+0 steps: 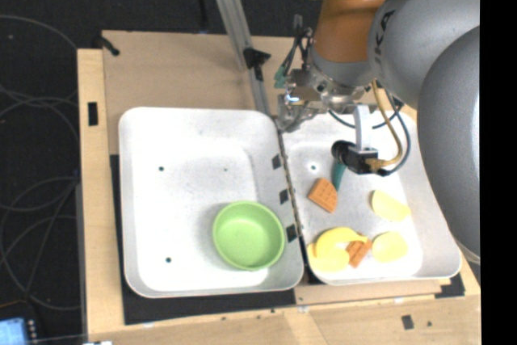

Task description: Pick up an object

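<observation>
An orange waffle-like square (323, 195) lies tilted mid-way along the right bin's (436, 254) left edge, on a tan bench (161, 69) over dark floor.

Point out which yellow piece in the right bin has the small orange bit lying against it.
The front-left yellow piece, nearest the green bowl; the small orange bit lies against its right edge.

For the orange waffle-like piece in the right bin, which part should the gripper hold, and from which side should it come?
Probably from straight above, closing across the two opposite flat edges of the orange waffle piece. It lies flat on the right bin floor with bare floor on most sides; a dark green object sits close to its upper right corner, so avoid that side.
</observation>
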